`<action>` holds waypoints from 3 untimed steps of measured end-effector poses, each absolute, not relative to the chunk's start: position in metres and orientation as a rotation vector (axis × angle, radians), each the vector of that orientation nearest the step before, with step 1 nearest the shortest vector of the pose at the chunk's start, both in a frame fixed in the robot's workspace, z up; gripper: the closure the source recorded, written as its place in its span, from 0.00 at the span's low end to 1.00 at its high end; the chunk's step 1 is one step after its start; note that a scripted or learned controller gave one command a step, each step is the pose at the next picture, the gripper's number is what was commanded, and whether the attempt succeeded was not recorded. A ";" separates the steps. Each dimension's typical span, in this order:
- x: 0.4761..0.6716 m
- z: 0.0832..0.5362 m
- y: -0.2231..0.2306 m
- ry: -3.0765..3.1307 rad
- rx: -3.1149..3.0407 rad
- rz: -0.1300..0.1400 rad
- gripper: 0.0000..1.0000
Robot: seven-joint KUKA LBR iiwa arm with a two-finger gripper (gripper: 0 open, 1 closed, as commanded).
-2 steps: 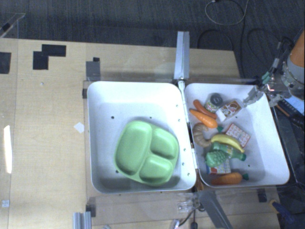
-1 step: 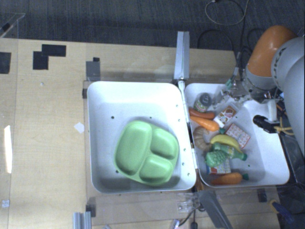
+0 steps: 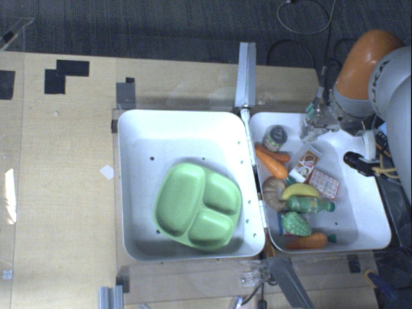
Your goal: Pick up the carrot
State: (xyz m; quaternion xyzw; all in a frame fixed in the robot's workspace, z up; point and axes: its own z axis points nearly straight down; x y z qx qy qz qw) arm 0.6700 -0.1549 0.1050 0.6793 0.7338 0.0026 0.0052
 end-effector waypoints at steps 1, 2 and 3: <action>0.670 0.105 -0.155 2.299 2.126 0.008 0.00; 0.670 0.087 -0.089 1.825 2.554 -0.003 0.00; 0.617 0.088 -0.085 1.567 2.714 0.012 0.00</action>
